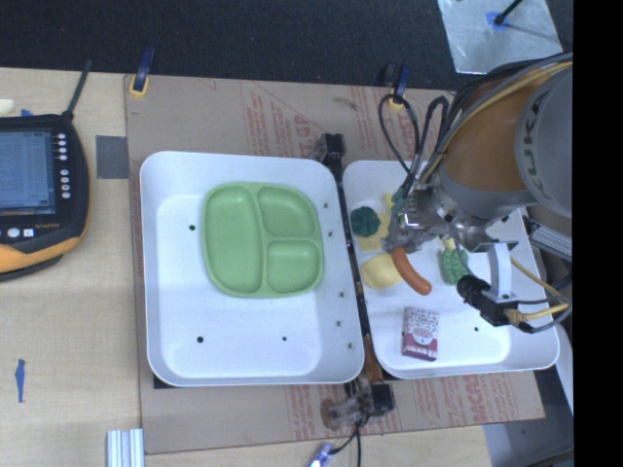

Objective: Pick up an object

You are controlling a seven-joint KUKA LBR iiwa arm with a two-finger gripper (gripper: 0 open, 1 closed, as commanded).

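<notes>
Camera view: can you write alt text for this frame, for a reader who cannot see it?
A grey and orange robot arm reaches over the right white bin, which holds a hot dog, a yellow item, a dark green item and a small packet. The left white bin holds a green divided plate.

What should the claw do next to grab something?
Probably go straight down a little onto the toy sausage. The claw hangs in the right bin just above it, and nothing shows between its tips yet. The sausage lies against a yellow toy, with a dark green toy close by, so a small, careful drop seems best.
</notes>
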